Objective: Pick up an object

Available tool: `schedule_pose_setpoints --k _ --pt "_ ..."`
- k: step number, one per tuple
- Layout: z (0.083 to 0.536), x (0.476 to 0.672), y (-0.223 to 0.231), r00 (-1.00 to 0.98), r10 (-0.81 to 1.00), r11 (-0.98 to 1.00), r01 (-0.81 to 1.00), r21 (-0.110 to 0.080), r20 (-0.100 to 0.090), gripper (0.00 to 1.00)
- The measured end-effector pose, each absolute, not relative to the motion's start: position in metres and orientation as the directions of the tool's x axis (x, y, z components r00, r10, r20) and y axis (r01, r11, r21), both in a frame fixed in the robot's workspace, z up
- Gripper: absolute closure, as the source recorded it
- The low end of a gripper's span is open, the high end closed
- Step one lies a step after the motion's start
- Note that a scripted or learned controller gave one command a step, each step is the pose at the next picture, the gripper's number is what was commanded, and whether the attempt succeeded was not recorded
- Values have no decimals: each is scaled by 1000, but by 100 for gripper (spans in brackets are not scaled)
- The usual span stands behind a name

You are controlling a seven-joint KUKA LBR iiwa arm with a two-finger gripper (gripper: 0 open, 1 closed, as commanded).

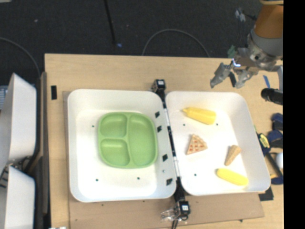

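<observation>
The gripper (230,76) is seen spread and empty above the right bin's (248,109) far rim. The corn (200,115), nearest below, is rounded and could be squeezed out sideways.

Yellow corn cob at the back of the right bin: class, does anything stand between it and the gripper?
Nothing visible does. The gripper hangs open above the bin's back rim, and the corn cob lies just inside it. The pizza slice, cone and yellow piece lie nearer the front.
</observation>
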State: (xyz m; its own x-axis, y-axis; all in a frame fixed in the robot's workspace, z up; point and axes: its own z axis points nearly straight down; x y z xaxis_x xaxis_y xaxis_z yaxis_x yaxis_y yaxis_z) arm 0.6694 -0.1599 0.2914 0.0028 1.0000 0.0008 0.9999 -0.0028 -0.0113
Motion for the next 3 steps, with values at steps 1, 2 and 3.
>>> schedule_pose_setpoints --k 1,2,3 --pt "300 671 -159 0 1000 0 1000 2 -2 0" --pt "258 672 -163 1 1000 -1 1000 -2 -2 0" --pt "196 676 -163 -1 1000 1 1000 -4 -2 0"
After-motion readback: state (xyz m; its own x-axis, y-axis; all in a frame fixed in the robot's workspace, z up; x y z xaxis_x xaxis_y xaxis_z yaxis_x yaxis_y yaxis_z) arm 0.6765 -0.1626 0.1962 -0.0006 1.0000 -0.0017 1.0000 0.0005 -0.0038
